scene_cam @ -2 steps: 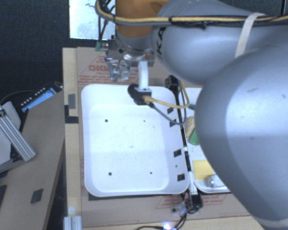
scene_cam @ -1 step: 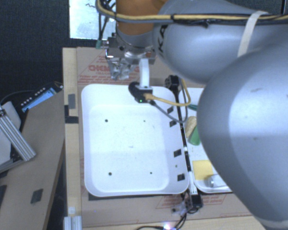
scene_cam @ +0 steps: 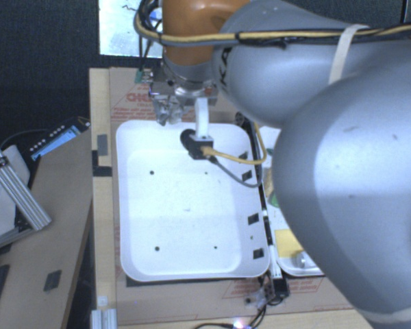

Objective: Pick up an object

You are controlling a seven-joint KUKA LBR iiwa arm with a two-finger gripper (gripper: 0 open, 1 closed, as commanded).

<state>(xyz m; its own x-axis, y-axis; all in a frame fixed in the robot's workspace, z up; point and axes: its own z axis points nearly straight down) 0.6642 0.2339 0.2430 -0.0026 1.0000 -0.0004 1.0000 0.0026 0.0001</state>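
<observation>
The two-finger gripper point(scene_cam: 171, 112) is seen at the far edge of the shallow white plastic bin point(scene_cam: 144, 252), below the orange wrist band point(scene_cam: 198, 12). Whether its fingers are apart or together cannot be told. No object is seen between them. A yellow flat object point(scene_cam: 288, 242) is noted well to the gripper's right and nearer the camera, in the adjoining white bin point(scene_cam: 308, 271), largely hidden by the grey arm point(scene_cam: 342, 156).

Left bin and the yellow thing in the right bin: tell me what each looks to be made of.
Left bin: looks like moulded plastic, smooth matte white, judging by its rounded corners, raised rim and even surface with small dark holes. Yellow thing: possibly foam or sponge, going by its flat, dull yellow face, but the arm covers much of it, so that stays a guess.
</observation>
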